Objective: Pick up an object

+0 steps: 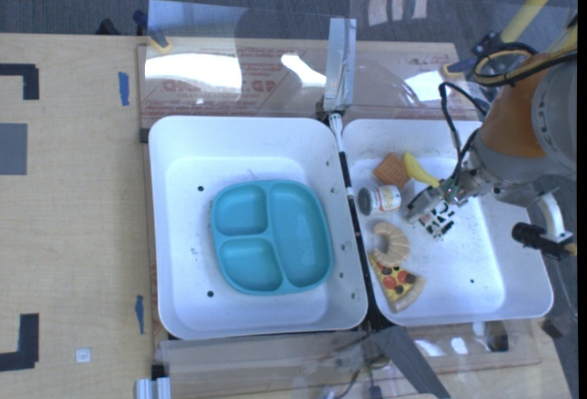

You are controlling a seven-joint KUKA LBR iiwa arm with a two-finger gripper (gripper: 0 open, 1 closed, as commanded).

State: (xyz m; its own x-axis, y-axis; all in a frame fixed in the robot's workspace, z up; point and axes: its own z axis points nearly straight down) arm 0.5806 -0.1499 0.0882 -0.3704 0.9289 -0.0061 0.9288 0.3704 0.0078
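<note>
My gripper (433, 212) hangs low over the right bin (477, 287), and I cannot tell how it is set or whether it has hold of anything. The toy foods lie to its left: a banana (420, 171) and a small can (381, 199) near it, a pizza slice (398, 283) farther toward the front edge. The left bin (174, 205) holds a teal divided plate (271, 235).

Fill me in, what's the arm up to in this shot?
The KUKA arm reaches into the right bin, its gripper low over the bin floor beside the toy food: a banana, a waffle-like piece, a small can, a pastry and a pizza slice. Nothing sits between its fingers, so no pick yet. The left bin holds a teal divided plate.
</note>
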